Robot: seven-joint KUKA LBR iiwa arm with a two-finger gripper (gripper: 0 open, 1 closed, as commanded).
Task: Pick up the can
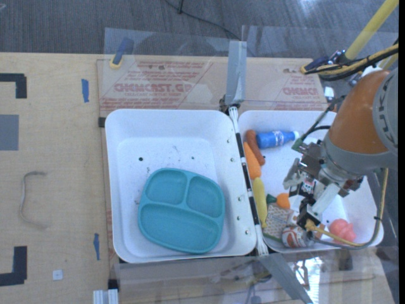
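Fingers of the gripper [296, 177] were too indistinct to tell wide from narrow; the can [293, 236] lay on its side at the right bin's [285, 116] near edge, probably light, stiff, slick and apt to roll, best pinched across its round body; its label and the red print on the far clear sheet [158, 84] were unreadable.

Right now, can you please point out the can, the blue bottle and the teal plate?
can [293, 237], camera view, on its rounded side.
blue bottle [276, 138], camera view, on the middle of its body.
teal plate [179, 221], camera view, on its large compartment.
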